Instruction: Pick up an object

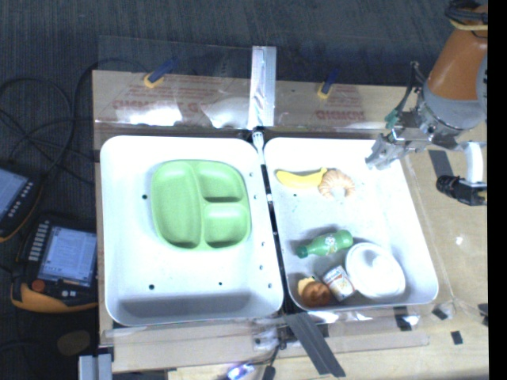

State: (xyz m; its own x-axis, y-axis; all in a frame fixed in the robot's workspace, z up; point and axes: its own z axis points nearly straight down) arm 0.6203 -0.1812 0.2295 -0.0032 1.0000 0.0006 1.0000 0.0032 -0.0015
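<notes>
Currently the desk [119,93] carries two shallow white bins side by side, with a metal divider post [263,85] standing at the back between them. Left bin [127,275] holds one green divided tray [200,203], lying flat, roughly centred, three compartments facing up. Right bin [416,236] holds all the small stuff. Arm [458,70] comes in from the right, grey with the orange band up top. Gripper [380,155] sits over the back right corner of the right bin, above bare bin floor, with nothing between its fingers; cannot tell from this angle whether it's released or clenched.

Items in the right bin, biggest down: white bowl [375,271] near the front right, upside down by the look of it. Green bottle [325,244] lying on its side just left of the bowl, cap end toward the bowl. Banana [299,178] at the back left of the bin, lying flat. Croissant [337,183] touching the banana's right end. Brown bun-like piece [314,292] at the front, near the bin's left wall. Small cup or jar [339,283] tilted between the bun and the bowl, touching both as far as I can see.

Gripper is well apart from every item; nearest one is the croissant.
</notes>
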